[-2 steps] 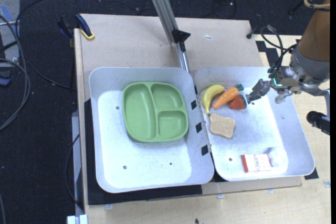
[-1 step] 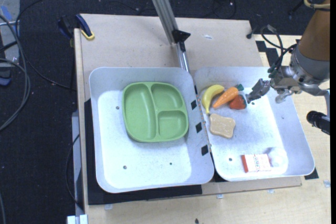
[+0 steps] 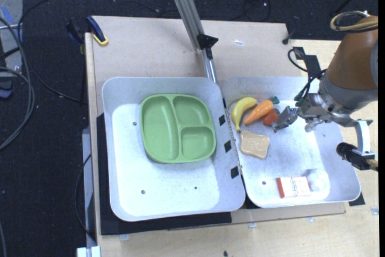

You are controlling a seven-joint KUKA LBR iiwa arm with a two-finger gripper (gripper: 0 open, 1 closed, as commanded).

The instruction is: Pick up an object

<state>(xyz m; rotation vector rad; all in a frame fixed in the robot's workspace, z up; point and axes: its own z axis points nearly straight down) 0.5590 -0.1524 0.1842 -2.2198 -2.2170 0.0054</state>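
The right bin (image 3: 337, 156) holds a yellow banana (image 3: 242, 110), an orange carrot (image 3: 258, 111), a small red item (image 3: 271, 118), a slice of bread (image 3: 254, 145) and a red and white box (image 3: 295, 186). My gripper (image 3: 286, 118) hangs low over the bin's upper middle, just right of the red item and the carrot's thick end. It looks close to or touching the red item; I see nothing lifted. The arm's grey wrist (image 3: 337, 99) and orange band reach in from the right.
The left bin (image 3: 120, 189) holds a green divided plate (image 3: 178, 127). A metal pole (image 3: 186, 3) slants from the top down to the gap between the bins. Black clips sit along the bins' shared edge (image 3: 231, 147).
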